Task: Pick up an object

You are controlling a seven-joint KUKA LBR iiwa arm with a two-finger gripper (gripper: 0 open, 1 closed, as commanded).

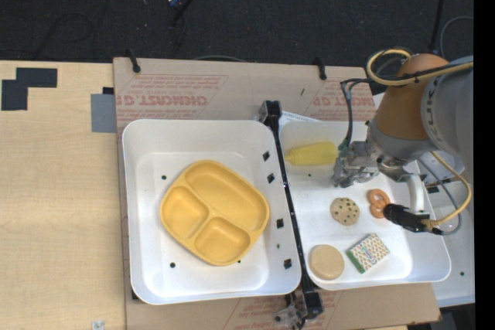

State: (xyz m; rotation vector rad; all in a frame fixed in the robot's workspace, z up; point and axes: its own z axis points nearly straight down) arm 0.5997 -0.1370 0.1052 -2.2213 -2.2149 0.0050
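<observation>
Corn (pixel 310 154) beside gripper (pixel 346 175) — bin-edge (pixel 276 158)

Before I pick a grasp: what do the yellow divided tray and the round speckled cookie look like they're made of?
Yellow divided tray: looks like moulded plastic, smooth and slightly glossy, with uniform colour and soft rounded compartment walls. Round speckled cookie: probably a plastic or rubber toy food, matte tan with dark dots; too small to tell whether it is hard or soft. It lies in the right bin, below the end effector.
</observation>
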